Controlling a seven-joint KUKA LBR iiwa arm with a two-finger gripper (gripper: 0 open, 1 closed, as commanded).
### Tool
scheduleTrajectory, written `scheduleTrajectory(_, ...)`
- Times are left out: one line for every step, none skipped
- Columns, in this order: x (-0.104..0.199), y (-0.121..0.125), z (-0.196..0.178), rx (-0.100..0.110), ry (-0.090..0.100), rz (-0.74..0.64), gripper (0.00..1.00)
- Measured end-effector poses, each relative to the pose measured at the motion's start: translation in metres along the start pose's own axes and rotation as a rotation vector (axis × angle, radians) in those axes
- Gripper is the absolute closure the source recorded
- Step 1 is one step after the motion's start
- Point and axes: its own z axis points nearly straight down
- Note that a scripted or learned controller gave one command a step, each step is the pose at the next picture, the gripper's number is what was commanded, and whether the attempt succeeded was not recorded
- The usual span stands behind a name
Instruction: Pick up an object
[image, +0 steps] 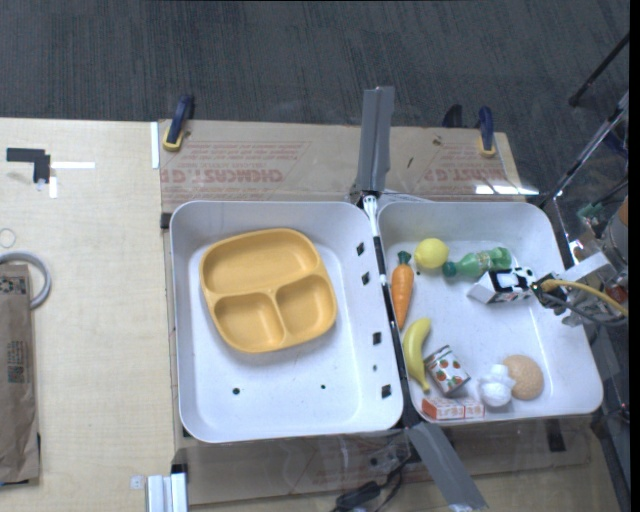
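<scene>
The right bin (560, 235) holds a yellow lemon (431, 254), a green toy (482, 263), an orange carrot (401, 287), a banana (417, 350), a small red and white carton (448, 371), a flat red and white pack (450, 408), a white lumpy thing (495, 389) and a tan round piece (524, 377). My gripper (575, 303) sits low at the bin's right side, right of the green toy. I see nothing held in it.
The left bin (200, 400) bears a yellow divided plate (268, 290). A grey divider bar (375, 140) runs between the bins at the back. Blue clamps (180, 120) hold cardboard behind the bins. A brown bag (15, 370) lies at the far left.
</scene>
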Motion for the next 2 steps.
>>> scheduleTrajectory(0.057,0.019,-0.093,-0.001,0.000,-0.026,1.00)
scheduleTrajectory(0.112,0.037,-0.092,-0.001,-0.001,-0.046,1.00)
